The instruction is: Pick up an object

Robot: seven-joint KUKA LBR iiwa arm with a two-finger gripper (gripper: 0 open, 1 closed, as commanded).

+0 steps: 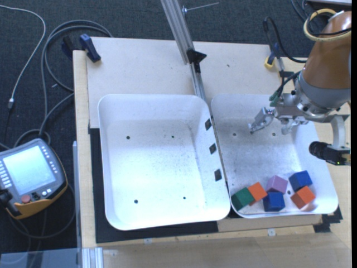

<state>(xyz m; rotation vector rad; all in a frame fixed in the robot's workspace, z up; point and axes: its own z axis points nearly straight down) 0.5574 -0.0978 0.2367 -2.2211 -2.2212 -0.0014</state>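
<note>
Several small blocks lie along the front of the right bin (240,155): a green block (242,197), an orange block (257,191), a blue block (273,201), a purple block (276,183), a second blue block (300,179) and a second orange block (303,196). My gripper (269,121) hangs over the back part of the right bin, well behind the blocks and apart from them. Nothing shows between its fingers.
The left bin (111,149) sits beside the right one, with small black clips along the shared rim. A metal rail (178,27) runs up from between the bins. A teach pendant (28,175) and cables lie off the bench at left.
</note>
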